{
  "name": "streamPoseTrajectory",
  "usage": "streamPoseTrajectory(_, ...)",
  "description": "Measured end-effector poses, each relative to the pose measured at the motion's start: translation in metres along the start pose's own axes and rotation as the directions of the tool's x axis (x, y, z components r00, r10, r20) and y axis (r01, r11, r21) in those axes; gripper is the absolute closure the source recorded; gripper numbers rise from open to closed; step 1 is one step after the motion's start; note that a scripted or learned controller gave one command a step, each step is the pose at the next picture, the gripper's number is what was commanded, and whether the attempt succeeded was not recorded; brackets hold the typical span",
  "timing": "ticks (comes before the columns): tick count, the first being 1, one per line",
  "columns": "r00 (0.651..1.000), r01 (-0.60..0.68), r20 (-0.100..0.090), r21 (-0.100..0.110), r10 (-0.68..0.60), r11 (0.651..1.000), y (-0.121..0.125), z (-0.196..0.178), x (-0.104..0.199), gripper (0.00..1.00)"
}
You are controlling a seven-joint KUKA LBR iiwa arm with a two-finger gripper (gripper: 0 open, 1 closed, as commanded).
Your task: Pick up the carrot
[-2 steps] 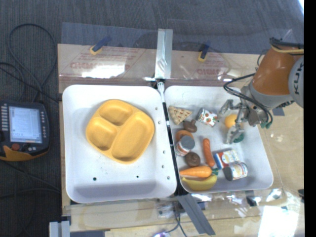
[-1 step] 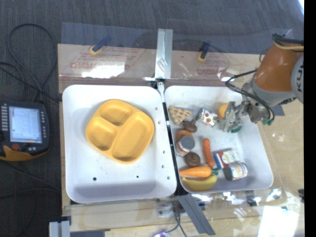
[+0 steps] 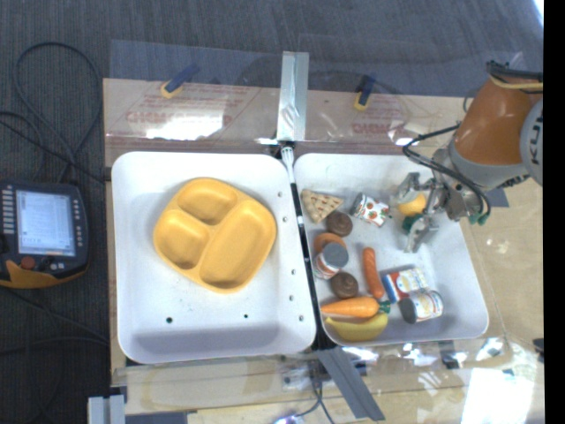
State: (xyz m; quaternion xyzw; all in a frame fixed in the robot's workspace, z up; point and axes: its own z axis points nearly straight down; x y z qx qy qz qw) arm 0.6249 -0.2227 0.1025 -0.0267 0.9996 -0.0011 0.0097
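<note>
The carrot (image 3: 350, 307), orange with a green stub at its right end, lies flat near the front of the right bin (image 3: 463, 263). It rests just behind a yellow banana (image 3: 357, 328). My gripper (image 3: 414, 208) is over the back right part of that bin, well behind and to the right of the carrot. It is open, with its fingers spread on either side of a small yellow object (image 3: 410, 205). Nothing of the carrot is in the gripper.
The right bin also holds a red sausage-like piece (image 3: 372, 272), a small can (image 3: 422, 306), a red and white pack (image 3: 406, 281), brown round pieces (image 3: 338, 225), a wedge (image 3: 321, 204) and a white carton (image 3: 372, 208). A yellow divided plate (image 3: 214, 233) sits in the left bin (image 3: 141, 316).
</note>
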Motion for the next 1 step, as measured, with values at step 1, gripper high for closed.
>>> streamPoseTrajectory(1,1.0,0.001,-0.007,0.001,-0.001,1.0,0.0005,-0.0745,0.0059,0.0)
